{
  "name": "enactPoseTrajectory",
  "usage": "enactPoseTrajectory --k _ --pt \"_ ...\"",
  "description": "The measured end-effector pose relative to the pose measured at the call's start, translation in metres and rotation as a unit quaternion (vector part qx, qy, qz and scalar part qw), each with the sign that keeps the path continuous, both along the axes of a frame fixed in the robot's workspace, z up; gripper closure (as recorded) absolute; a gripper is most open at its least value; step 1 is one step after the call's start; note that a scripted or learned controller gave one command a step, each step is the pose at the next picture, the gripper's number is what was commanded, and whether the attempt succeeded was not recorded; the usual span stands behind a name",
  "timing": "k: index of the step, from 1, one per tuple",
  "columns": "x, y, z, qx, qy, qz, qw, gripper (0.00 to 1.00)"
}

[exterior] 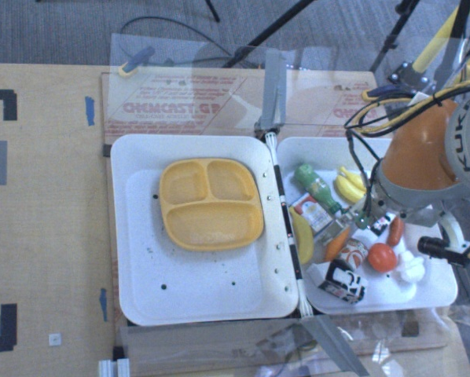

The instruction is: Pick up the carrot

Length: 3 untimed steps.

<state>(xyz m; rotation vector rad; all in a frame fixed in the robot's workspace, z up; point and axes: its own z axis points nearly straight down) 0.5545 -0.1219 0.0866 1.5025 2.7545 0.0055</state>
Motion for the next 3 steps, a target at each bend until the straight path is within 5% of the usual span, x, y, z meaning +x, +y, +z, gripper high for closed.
enactPoseTrajectory --k 1,2,3 --pt "0.002 -0.001 0.011 0.0001 -0.004 -0.002 1.0000 1.00" --pt "0.011 0.064 0.098 -0.0015 0.000 0.257 0.9665 1.00" --pt "0.013 0.064 0.108 -0.0018 -0.004 0.256 0.9668 1.00"
